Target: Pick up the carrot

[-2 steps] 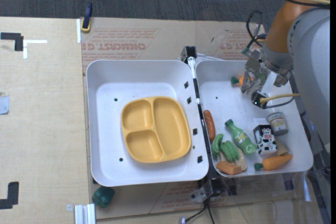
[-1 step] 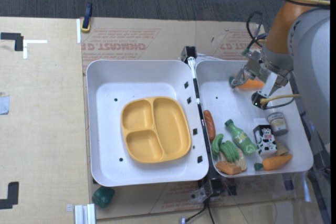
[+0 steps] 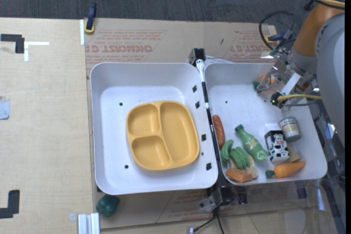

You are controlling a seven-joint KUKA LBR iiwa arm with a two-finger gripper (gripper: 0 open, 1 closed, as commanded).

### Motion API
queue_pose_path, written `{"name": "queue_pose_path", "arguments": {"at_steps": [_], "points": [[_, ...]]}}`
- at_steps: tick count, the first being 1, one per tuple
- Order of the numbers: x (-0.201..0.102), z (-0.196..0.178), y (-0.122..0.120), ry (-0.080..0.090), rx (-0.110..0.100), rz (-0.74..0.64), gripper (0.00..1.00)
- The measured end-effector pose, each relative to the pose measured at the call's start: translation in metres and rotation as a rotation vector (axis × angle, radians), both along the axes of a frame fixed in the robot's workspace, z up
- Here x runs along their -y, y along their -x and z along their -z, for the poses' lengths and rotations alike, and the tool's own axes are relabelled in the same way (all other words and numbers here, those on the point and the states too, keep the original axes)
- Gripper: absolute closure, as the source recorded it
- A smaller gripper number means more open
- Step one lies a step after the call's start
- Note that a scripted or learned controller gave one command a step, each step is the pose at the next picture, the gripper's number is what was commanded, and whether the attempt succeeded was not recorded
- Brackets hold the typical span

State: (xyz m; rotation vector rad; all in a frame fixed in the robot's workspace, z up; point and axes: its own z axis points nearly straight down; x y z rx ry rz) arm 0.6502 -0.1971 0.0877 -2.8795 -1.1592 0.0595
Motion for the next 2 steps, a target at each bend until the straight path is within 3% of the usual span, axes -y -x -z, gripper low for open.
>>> {"name": "queue_pose_path", "arguments": {"at_steps": [1, 2], "points": [[0.011, -0.050, -0.005, 0.022, 0.046, 0.069, 0.00], [0.003, -0.003, 0.046, 0.011, 0.042, -0.027, 0.00]]}}
